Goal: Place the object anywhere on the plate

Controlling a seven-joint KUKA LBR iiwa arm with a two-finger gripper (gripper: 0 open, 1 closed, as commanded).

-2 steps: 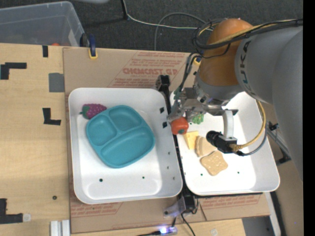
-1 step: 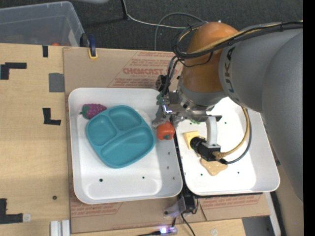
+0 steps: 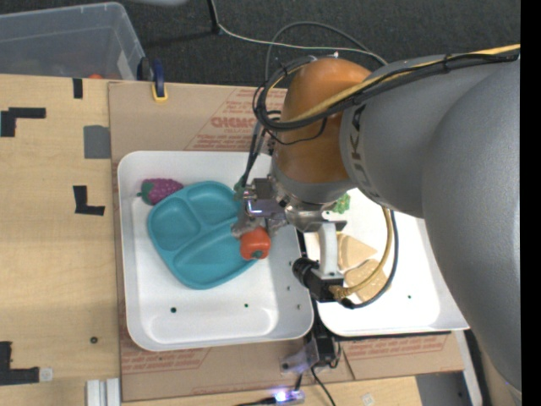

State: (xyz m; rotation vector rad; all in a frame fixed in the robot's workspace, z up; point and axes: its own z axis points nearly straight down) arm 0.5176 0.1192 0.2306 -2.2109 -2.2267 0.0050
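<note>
Two shallow white bins sit side by side on the worktop [image 3: 51,227]: the left bin [image 3: 203,320] holds a teal divided plate [image 3: 190,235] with a purple grape bunch [image 3: 161,189] touching its upper left edge, and the right bin [image 3: 406,311] holds tan wedge-shaped pieces [image 3: 359,265] and a small green item [image 3: 341,202] half hidden by the arm. A red-orange tomato-like object [image 3: 254,244] lies at the plate's right rim, just below the tool [image 3: 254,212], which hangs over that edge of the plate. Whether the tool is wide, narrow or gripping the object cannot be told, as the wrist hides that part.
</note>
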